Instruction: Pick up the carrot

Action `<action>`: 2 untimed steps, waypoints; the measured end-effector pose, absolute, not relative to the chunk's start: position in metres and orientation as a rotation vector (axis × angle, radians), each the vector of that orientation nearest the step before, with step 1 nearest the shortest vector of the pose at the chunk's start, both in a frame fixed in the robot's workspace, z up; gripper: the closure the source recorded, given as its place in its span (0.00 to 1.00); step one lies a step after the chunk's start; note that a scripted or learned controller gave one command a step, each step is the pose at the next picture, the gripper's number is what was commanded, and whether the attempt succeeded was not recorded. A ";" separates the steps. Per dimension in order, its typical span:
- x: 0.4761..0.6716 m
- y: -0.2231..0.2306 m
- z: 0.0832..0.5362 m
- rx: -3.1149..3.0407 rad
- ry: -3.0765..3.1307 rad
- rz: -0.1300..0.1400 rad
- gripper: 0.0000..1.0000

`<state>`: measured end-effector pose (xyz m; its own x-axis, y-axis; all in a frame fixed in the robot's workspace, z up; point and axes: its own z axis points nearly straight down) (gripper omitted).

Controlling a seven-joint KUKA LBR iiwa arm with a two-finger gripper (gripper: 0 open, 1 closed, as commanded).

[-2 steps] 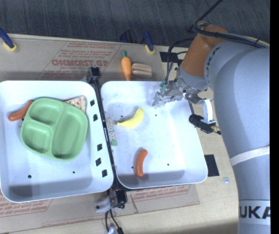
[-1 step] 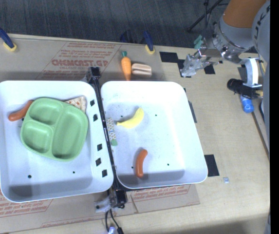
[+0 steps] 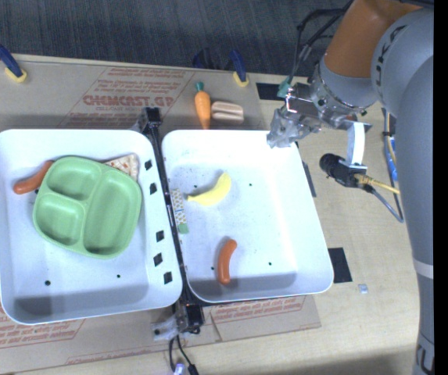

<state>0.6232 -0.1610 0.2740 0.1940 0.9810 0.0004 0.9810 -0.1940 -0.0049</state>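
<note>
1. The grey arm with its orange band reaches in from the right, its pincer [image 3: 283, 135] hanging over the far right corner of the right bin [image 3: 302, 233]; whether it is apart or together cannot be told from this slant.
2. The carrot [image 3: 202, 106] lies outside both bins on the cardboard sheet [image 3: 122, 92] that covers the desk, to the left of the pincer and a little farther back, its green top pointing away from the bins.
3. A small tan wooden block [image 3: 227, 112] rests just beside the carrot, between it and the pincer.
4. Nearer the camera than the pincer and to its left, a yellow banana [image 3: 212, 191] lies on the right bin's floor, with a reddish sausage [image 3: 225, 260] well apart from it toward the near wall.
5. Far to the pincer's left, the left bin [image 3: 8, 233] holds a green divided plate [image 3: 88, 206]; an orange sausage [image 3: 31, 180] pokes out from under the plate's left rim and a cracker-like piece [image 3: 124, 164] shows at its far edge.
6. Blue-handled clamps [image 3: 10, 61] grip the cardboard at the desk's far edge.
</note>
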 end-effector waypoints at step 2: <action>0.518 -0.004 0.191 -2.521 -1.868 0.008 1.00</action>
